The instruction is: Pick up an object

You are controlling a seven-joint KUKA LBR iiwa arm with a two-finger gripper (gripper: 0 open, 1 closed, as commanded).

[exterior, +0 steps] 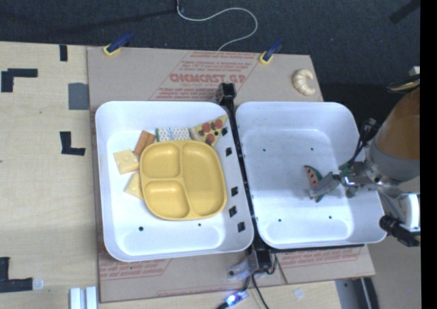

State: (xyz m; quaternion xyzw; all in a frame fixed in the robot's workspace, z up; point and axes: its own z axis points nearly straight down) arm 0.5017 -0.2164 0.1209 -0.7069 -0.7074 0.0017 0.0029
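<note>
The claw [326, 187] is down inside the right bin [287, 229], reaching in from the right edge, and its grey fingertips sit right against a small watermelon-slice toy [313, 177], red flesh with a green rind, lying on the bin floor. Whether the claw is pinched on that piece or merely touching it, I cannot tell; the tips blur into the toy from this angle. Behind the claw, the arm's grey wrist and orange band [403, 127] hang over the bin's right rim.

Across the black divider, the left bin [113, 232] holds a yellow divided plate [183, 179] with three compartments, lying flat near the middle. Tucked around its upper-left edge are pale cracker-like squares [125, 162] and a brown piece [144, 142], and a pizza-slice toy [212, 128] lies by the top rim.

Both bins rest on a cardboard sheet [205, 72] on the worktop, clamped at the far edge. A small beige object [305, 82] lies beyond the right bin's far corner.
</note>
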